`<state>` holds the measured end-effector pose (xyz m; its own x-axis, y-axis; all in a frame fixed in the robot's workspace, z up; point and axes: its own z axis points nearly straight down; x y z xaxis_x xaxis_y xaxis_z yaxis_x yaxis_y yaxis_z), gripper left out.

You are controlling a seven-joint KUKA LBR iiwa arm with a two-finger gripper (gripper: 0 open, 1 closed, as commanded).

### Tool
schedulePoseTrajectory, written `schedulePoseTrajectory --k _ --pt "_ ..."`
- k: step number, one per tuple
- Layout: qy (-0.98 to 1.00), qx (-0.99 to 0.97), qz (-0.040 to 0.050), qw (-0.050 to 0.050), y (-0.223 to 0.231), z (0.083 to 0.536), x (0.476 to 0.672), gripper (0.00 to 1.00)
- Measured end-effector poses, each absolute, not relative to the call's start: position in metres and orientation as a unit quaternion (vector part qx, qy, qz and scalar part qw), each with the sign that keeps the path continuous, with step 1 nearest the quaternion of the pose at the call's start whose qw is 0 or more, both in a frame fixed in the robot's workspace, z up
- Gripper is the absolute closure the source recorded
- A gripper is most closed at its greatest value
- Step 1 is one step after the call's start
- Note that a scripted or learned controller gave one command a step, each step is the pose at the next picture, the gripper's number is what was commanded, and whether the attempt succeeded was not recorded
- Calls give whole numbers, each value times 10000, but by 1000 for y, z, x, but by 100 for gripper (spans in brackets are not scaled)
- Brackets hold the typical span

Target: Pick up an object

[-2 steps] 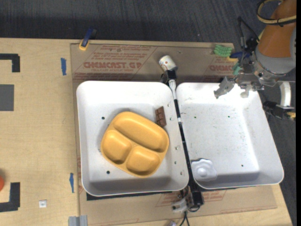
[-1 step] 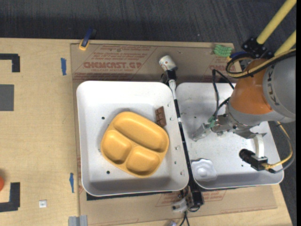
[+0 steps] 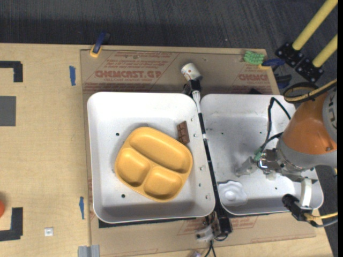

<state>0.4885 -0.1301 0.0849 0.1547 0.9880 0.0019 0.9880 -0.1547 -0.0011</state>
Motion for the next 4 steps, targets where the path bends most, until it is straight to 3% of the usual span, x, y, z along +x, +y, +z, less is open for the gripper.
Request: schedulePoseTrajectory --k 1,2,3,4 --pt "-6238 -7816 -1 -6 -186 113 536 0" --pt "-7016 -7124 -111 -56 -204 97 595 0" --pt "-6901 -7237 -8 -10 -159 85 633 0" --pt "-6832 -7302 -3 2 -126 85 584 0"
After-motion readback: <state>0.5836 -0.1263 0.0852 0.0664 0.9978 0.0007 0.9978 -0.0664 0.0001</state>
